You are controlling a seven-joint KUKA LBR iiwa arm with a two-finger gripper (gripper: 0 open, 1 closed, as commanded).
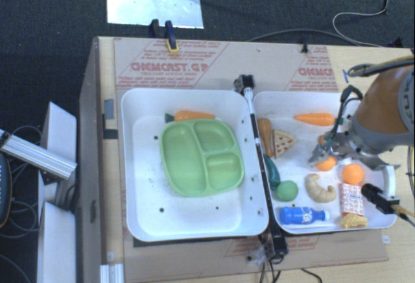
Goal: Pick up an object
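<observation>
Left bin [139, 165]: green divided plate [201, 156] sits approx mid-bin, a bit toward the right wall. A carrot [189, 115] lies flat just behind it, near the bin's far edge, touching or nearly touching the plate's rim.

Right bin [285, 103], from its left wall going right: brown sausage-ish piece [264, 134] along the wall, pizza slice [283, 142] just beside it. Dark green item [272, 173] below those, against the wall, w/ a green round fruit [286, 191] next to it. Blue bottle [303, 215] lies on its side along the near edge. Croissant-like bread [320, 188] mid-bin, just above the bottle. 2nd carrot [314, 119] lies near the far edge. Red-white packet [351, 198] and a yellowish snack [354, 219] at the near right corner, orange ball [353, 174] just above the packet.

Gripper [325, 154] is down in the right bin, right of center, arm [389, 110] coming over the bin's right side. A small orange object [326, 163] sits right at the fingertips, touching or v. close; can't tell if it's actually between them, nor if the claw is apart or together.
</observation>
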